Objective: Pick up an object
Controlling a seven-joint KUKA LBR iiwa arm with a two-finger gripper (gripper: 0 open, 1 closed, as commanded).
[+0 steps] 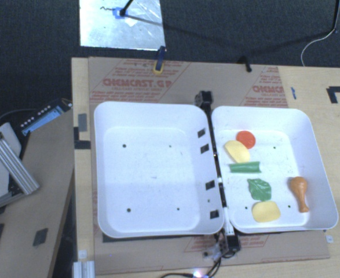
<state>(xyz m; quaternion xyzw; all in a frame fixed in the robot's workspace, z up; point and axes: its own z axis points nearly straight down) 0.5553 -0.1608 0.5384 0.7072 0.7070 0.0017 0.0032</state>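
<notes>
1. Two white bins sit side by side on the surface (pixel 309 80), their inner rims touching along a line of black clips: the left bin (pixel 152 112) and the right bin (pixel 317 155).
2. The right bin holds six objects, all well inside its walls.
3. One red disc (pixel 246 138) lies nearest the far wall.
4. One pale yellow oval (pixel 237 151) lies just beside the disc, at its near-left, and seems to touch it.
5. One green stick (pixel 244 167) lies flat, crosswise, just below the oval.
6. One green leaf (pixel 259 189) lies near the stick, toward the near wall.
7. One yellow lump (pixel 266 212) lies just below the leaf, close to the near wall.
8. One brown drumstick (pixel 299 192) lies apart from the others, toward the bin's right wall, its thicker end pointing away.
9. That makes two yellow pieces, two green, one red and one brown.
10. The end effector is out of view, so its state cannot be told.
</notes>
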